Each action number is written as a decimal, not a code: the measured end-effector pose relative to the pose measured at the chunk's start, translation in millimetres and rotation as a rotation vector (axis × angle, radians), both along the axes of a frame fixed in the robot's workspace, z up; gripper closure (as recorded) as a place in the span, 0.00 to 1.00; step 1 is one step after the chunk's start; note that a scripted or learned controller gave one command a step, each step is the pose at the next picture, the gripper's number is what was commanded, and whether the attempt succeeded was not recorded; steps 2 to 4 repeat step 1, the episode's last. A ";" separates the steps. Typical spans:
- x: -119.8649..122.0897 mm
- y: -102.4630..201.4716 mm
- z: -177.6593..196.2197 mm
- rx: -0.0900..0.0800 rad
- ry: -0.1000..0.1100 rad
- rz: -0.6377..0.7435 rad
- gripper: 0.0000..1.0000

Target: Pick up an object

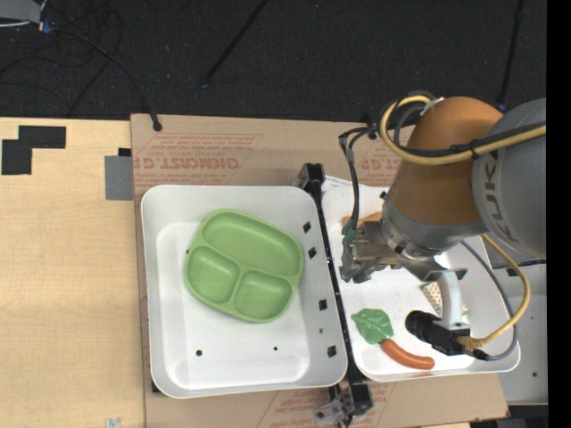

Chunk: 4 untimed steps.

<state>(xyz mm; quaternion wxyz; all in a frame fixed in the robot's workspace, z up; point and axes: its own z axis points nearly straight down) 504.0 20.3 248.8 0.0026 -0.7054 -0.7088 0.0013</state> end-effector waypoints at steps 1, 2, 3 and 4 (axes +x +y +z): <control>-0.6 60.8 -6.9 0.000 0.000 0.001 1.00; -0.6 60.8 -6.9 0.000 0.000 0.001 1.00; -0.6 60.8 -6.9 0.000 0.000 0.001 1.00; -0.6 60.8 -6.9 0.000 0.000 0.001 1.00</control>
